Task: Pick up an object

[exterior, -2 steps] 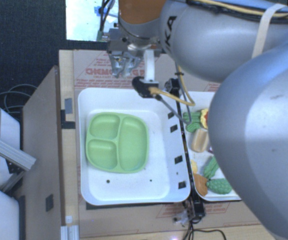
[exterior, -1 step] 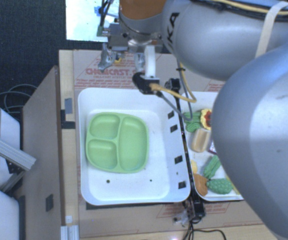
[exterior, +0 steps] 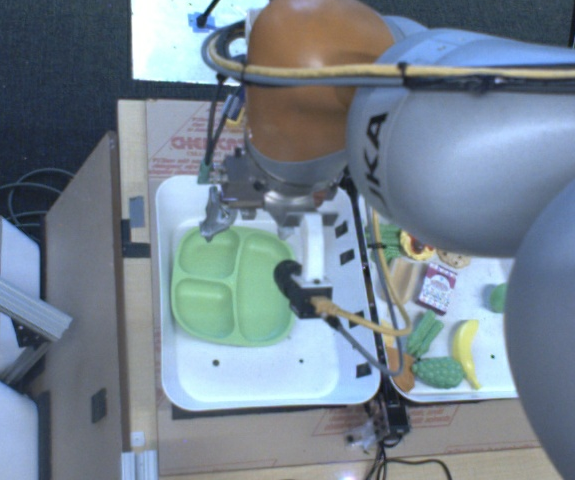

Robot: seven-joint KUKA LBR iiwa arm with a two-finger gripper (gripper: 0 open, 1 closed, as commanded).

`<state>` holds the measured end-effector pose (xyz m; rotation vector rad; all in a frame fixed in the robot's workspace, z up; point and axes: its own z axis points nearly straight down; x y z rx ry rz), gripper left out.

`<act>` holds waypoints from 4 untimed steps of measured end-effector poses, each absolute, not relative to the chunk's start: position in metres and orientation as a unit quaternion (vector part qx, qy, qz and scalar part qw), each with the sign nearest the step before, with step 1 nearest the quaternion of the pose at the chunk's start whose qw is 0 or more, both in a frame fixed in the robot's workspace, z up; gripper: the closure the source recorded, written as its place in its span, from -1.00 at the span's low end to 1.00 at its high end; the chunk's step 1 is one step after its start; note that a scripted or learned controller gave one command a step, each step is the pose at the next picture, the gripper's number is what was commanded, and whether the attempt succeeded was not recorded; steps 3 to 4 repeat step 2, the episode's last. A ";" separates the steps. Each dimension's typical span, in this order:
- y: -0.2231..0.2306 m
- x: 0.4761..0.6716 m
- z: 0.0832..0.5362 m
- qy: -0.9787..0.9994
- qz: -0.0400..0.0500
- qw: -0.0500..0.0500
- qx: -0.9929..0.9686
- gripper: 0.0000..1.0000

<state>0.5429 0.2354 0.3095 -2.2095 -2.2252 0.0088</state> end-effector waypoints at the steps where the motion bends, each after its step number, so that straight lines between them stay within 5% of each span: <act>1: 0.236 0.488 0.381 -0.710 -0.004 0.000 -0.704 -1.00; 2: 0.128 0.486 0.272 -0.703 0.005 0.001 -0.711 -1.00; 4: 0.128 0.486 0.272 -0.703 0.005 0.001 -0.711 -1.00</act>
